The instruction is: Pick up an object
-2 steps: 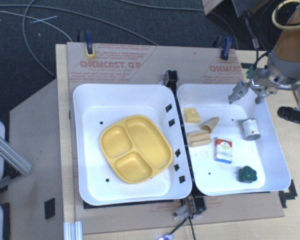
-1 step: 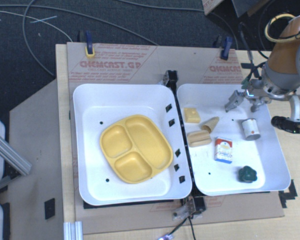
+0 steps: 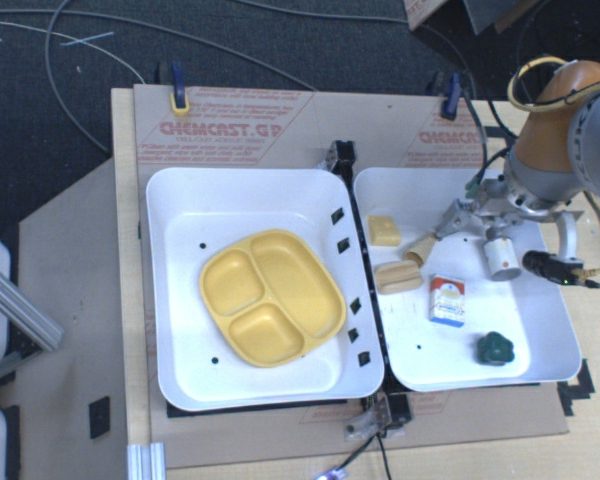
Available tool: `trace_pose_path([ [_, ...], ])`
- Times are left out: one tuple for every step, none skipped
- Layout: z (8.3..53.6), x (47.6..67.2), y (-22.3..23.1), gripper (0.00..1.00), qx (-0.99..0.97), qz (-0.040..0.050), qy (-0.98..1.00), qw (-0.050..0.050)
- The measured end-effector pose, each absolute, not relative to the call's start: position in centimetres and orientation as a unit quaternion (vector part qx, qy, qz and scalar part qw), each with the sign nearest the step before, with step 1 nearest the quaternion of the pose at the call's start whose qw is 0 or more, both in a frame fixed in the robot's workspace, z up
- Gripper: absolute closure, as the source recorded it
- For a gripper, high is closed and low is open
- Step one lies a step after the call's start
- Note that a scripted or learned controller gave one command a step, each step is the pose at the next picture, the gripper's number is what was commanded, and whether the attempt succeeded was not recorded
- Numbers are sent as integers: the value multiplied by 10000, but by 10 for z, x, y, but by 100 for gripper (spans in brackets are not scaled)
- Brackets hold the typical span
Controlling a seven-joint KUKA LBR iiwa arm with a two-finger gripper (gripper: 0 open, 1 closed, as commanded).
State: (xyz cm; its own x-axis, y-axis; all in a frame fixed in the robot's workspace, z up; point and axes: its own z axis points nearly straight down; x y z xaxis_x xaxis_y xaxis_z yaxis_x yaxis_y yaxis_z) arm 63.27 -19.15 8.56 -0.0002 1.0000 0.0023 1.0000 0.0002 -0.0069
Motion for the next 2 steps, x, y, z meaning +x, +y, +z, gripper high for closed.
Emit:
trace_pose_path([
  [101, 635, -192, 100, -7066, -7, -7076, -7],
  [151, 635, -200, 100, -7069, -15, -7073, -33],
])
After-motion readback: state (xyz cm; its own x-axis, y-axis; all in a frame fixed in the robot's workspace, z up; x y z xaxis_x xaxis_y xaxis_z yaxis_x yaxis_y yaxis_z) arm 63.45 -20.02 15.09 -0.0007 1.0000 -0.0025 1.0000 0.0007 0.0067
